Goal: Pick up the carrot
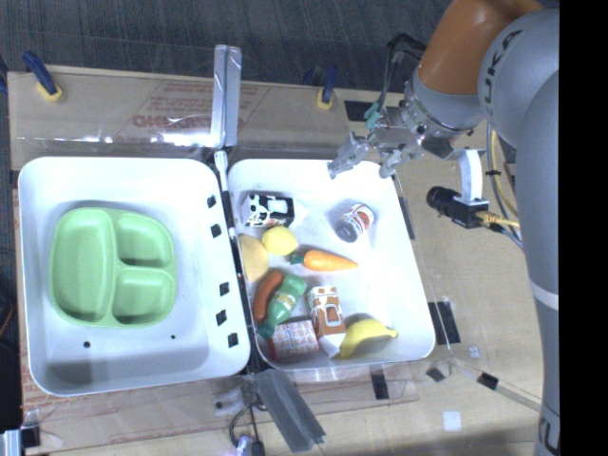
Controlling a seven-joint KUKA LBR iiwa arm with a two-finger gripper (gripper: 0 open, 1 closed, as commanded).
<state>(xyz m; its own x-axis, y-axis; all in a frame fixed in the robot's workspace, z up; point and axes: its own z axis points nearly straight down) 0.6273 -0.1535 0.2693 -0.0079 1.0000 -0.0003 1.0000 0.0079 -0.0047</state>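
Left white plastic bin (pixel 38 350) holds a pale green divided plate (pixel 112 265) with three compartments, set toward its left side. A grey metal bar (pixel 226 98) stands at the back between the two bins.

Right white plastic bin (pixel 413 297) is crowded. Along its left wall – a black-and-white patterned carton (pixel 265 209) at the back, a yellow lemon-shaped toy (pixel 279 241) just in front of it, a pale tan rounded piece (pixel 251 255) beside the lemon, then a reddish-orange sausage-shaped toy (pixel 266 294) and a green bottle (pixel 284 302) lying tilted, touching each other. At the front: a small red-brown box (pixel 295 340), an orange-and-white carton (pixel 326 312), a yellow banana (pixel 365 336).

The orange plastic carrot (pixel 328 260) lies on its side near the bin's middle, pointed tip to the right, blunt end against the lemon. A small red-and-white can (pixel 352 221) lies tipped just behind and right of it.

The two-finger gripper (pixel 366 161) hangs over the right bin's back rim – fingers apart, nothing between them. Carrot sits well in front of it, slightly left, with the can in between. The grey arm with orange band (pixel 461 41) comes in from upper right.
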